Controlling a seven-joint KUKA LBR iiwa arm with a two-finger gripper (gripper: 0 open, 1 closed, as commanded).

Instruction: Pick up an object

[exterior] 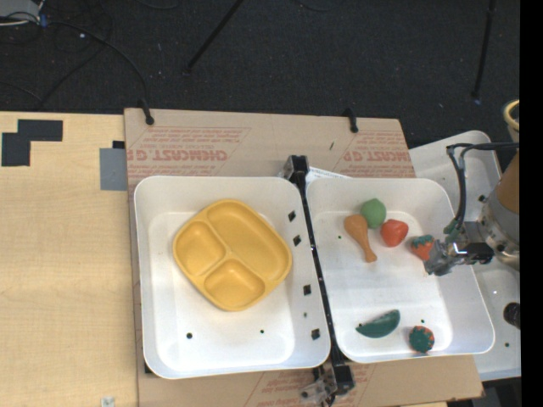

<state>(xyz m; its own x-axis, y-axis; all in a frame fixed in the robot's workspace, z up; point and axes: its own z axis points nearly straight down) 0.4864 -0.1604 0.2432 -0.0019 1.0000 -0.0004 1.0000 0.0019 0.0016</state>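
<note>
My gripper (436, 259) reaches in from the right and sits low over the right edge of the right bin (462, 312). A small orange-red object (421, 246) lies right against its left side; whether it is gripped cannot be told. Further left lie a red piece (394, 232), a green ball (373, 211) and a tan drumstick-shaped toy (360, 236). Near the bin's front lie a dark teal crescent (378, 324) and a small teal and red ball (422, 338).
The left bin (161, 329) holds a yellow divided plate (232, 253). A black divider bar (310, 261) runs between the bins. Cables and the arm's wrist (501, 219) stand just right of the right bin. Wooden bench surface lies to the left.
</note>
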